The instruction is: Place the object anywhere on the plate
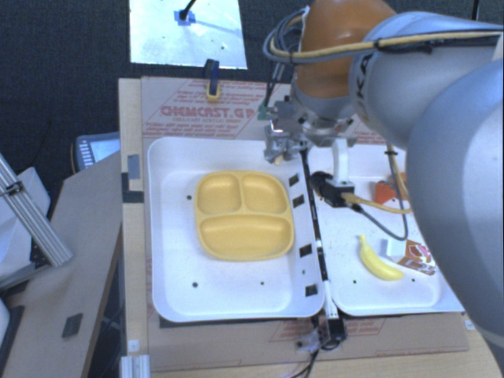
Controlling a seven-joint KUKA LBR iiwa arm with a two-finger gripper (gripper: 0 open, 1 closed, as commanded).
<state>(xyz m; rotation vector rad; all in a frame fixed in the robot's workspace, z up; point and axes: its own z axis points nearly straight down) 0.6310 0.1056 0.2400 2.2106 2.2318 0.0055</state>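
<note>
Camera view: red "CHEMCAST GP" lettering (206,111) upper centre, above yellow plate (240,225); banana (376,260) lower right; jaws' state cannot be told.

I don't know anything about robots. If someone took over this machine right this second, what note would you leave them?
Gripper: hanging over the far edge of the left white bin, beside the divider; cannot tell whether it carries anything.
Yellow three-compartment plastic plate: in the left bin, no object on it yet.
Right white bin: yellow toy banana, small printed packet, orange piece partly hidden by the arm.
Done: nothing placed.
Left: pick an object, set it on the plate.
</note>
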